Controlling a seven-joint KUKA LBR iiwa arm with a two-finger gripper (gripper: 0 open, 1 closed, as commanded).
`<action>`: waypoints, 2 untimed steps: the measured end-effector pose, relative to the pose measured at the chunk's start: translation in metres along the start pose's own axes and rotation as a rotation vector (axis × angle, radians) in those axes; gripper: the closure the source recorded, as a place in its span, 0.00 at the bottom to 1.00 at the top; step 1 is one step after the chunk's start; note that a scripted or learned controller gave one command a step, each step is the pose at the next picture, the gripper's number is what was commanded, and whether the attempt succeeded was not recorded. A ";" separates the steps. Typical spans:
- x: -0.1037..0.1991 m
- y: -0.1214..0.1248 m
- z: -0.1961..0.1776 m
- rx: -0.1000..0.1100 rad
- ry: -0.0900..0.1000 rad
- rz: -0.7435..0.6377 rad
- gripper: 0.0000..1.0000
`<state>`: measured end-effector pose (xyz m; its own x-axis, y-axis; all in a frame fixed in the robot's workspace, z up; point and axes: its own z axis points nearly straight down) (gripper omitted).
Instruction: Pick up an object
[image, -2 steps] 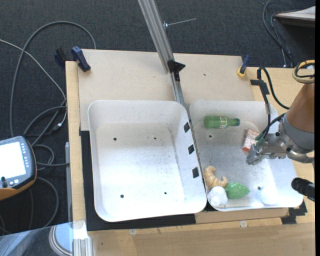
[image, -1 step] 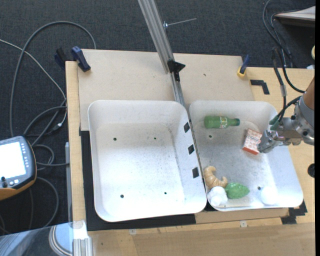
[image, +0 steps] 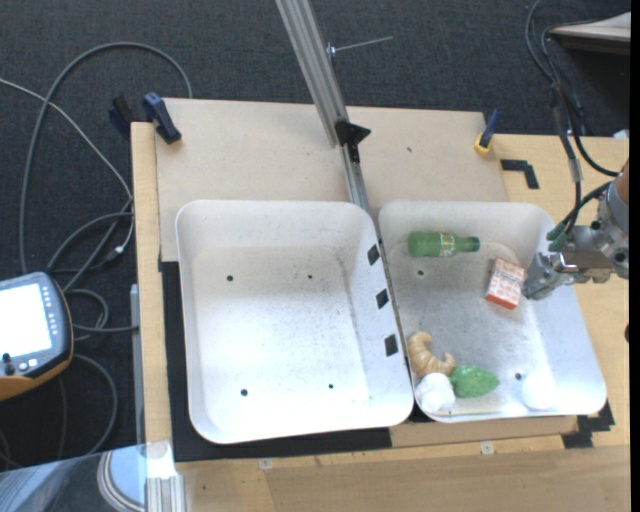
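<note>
My gripper (image: 536, 286) hangs over the right edge of the right bin (image: 560, 330), close beside a small orange box (image: 505, 283) that lies just to its left. Whether it touches the box I cannot tell. A green bottle (image: 443, 243) lies on its side near the bin's far wall. At the near wall sit a tan lumpy toy (image: 424, 351), a white ball (image: 435, 392), a green lumpy object (image: 474, 381) and a pale white object (image: 538, 391).
The left bin (image: 200, 300) stands beside the right one, parted by a rim with black clips (image: 381, 298). A metal pole (image: 320, 75) slants over the bench's far side. Clamps grip the board's far corners.
</note>
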<state>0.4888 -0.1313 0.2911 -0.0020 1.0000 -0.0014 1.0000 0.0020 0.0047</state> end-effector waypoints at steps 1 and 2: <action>0.044 0.029 0.015 0.002 0.002 -0.004 1.00; 0.103 0.049 0.021 0.002 0.002 -0.005 1.00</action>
<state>0.5375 -0.0280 0.2702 -0.0075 1.0000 0.0008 1.0000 0.0075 0.0031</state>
